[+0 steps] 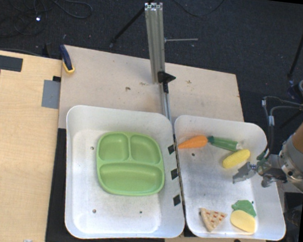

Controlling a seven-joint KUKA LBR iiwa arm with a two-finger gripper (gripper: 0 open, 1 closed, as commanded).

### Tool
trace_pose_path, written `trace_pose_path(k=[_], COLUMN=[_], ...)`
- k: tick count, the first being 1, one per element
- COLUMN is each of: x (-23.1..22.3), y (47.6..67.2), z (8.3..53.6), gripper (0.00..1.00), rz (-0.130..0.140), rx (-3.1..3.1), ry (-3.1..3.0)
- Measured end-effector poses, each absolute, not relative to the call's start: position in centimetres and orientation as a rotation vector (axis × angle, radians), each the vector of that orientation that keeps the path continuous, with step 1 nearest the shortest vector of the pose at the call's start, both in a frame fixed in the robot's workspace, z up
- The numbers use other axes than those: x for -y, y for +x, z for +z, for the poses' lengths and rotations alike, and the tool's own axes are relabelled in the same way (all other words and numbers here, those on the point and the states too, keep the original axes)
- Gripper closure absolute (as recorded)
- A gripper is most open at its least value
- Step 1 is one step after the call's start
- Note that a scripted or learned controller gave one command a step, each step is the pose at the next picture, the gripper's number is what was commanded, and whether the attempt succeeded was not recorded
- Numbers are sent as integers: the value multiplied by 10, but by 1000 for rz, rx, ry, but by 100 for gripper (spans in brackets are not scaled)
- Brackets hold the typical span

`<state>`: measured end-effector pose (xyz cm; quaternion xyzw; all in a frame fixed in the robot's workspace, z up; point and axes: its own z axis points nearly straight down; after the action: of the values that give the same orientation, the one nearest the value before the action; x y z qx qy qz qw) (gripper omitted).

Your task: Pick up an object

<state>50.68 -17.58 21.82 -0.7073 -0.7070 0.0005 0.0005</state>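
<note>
Where black floor ends, bins (pixel 83 131) crowd plywood (pixel 112 79).

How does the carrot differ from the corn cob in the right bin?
The carrot is orange with a green stem and reaches the bin's left wall; the corn cob is plain yellow and lies further right, by the gripper. The carrot is longer and slimmer, the corn shorter and stubbier. Both lie flat in the right bin, untouched.

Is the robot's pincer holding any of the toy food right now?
No, nothing sits between its fingers. The pincer hangs open over the right bin, just beside the yellow corn, not gripping it.
</note>
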Motion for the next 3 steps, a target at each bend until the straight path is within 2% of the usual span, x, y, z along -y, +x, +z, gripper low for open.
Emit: trace_pose_path(k=[2, 3], x=[176, 176], y=[517, 519], z=[108, 92], gripper=[0, 0], rz=[4, -1], rx=[2217, 2220], ry=[-2217, -2219])
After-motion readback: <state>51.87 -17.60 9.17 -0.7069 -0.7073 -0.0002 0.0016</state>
